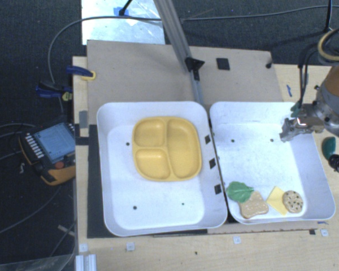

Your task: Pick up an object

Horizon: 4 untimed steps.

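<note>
In the right bin, near its front edge, lie a green leaf-shaped piece, a tan toast-shaped piece, a yellow cheese wedge and a round chocolate-chip cookie. My gripper hangs over the right bin's far right side, well behind these pieces. I see nothing between its fingers.
The left bin holds a yellow divided plate with three compartments. A grey pole slants across the bench behind the bins. Cables, clamps and a small device lie off the bench at left.
</note>
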### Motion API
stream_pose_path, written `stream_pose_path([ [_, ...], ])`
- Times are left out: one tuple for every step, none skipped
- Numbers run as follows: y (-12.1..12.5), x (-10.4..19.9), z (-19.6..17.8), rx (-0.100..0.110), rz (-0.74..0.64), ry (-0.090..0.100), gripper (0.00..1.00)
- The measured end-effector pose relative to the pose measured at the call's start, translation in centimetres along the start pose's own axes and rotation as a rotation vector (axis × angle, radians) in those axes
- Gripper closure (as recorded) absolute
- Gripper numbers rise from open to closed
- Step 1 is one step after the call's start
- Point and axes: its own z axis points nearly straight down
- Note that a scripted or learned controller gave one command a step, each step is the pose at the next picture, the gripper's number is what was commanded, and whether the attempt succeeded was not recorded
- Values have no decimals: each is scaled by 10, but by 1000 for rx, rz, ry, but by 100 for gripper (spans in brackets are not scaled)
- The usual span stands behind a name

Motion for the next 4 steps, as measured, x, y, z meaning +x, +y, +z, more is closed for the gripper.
stream_pose_path([
  [18,56,14,5,-5,2,100],
  [37,107,7,4,-6,4,100],
  [57,165,7,4,-6,3,100],
  [72,212,25,5,-3,2,100],
])
